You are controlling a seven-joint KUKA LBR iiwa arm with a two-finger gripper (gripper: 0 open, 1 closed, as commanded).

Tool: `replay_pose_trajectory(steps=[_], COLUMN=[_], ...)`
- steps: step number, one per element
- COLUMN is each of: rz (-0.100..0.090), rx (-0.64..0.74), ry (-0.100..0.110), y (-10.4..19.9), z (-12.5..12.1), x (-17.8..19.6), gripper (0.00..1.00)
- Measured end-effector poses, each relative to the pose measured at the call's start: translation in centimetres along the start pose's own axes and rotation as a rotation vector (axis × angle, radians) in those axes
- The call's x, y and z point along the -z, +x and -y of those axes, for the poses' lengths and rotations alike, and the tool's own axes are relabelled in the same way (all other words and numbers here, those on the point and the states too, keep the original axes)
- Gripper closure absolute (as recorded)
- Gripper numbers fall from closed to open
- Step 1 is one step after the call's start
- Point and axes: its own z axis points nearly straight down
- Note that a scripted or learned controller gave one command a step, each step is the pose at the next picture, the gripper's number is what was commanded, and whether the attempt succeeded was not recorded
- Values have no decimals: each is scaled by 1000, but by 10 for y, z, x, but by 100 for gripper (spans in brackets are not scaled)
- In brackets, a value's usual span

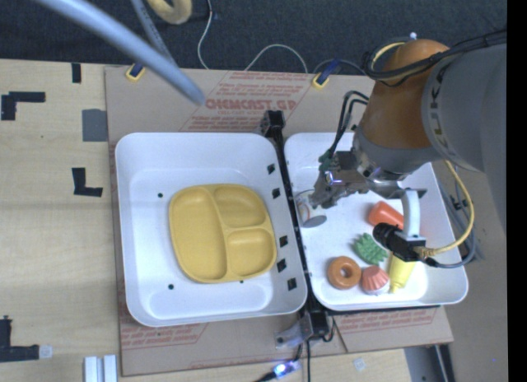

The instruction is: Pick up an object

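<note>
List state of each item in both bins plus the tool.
yellow divided plate: flat in left bin, nothing on it
donut: lying flat, right bin
green toy: loose, right bin
orange carrot: lying beside the arm
tool: low over right bin, holding nothing visible

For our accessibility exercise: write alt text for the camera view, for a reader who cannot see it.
A robot arm reaches into the right bin, its gripper low near the left wall, beside toy foods including a doughnut. The left bin holds a yellow divided plate.
</note>
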Motion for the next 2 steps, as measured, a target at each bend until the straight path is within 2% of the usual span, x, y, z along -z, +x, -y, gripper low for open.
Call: replay_pose_trajectory(steps=[1,2], rz=[0,0], rx=[1,0], ry=[-1,-2], y=[43,85], z=[-14,-40], x=[3,14], gripper=[100,100])
